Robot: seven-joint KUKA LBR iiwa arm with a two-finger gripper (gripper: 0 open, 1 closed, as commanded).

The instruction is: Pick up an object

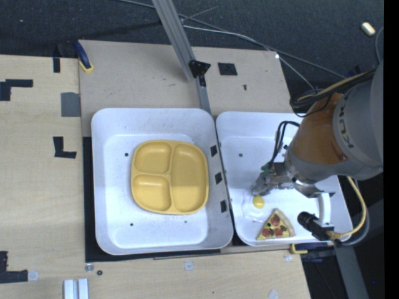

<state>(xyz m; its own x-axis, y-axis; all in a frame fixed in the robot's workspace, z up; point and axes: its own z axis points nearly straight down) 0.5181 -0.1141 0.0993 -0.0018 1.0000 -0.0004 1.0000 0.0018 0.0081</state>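
The grey arm with its orange band reaches into the right bin (pixel 244 129) from the right. Its gripper (pixel 264 187) points down toward the bin floor, just above a small fried egg (pixel 255 203) with a yellow yolk. A toy pizza slice (pixel 275 225) lies near the bin's front wall, a little right of the egg. Whether the gripper touches the egg cannot be made out. In the left bin (pixel 112 136) lies a yellow divided plate (pixel 169 176) with three compartments.
A slanted metal pole (pixel 177 33) crosses the bench behind the bins. Black cables (pixel 324 220) and a yellow hose hang from the wrist over the right bin's right side. Black tape marks dot the wooden bench at the left.
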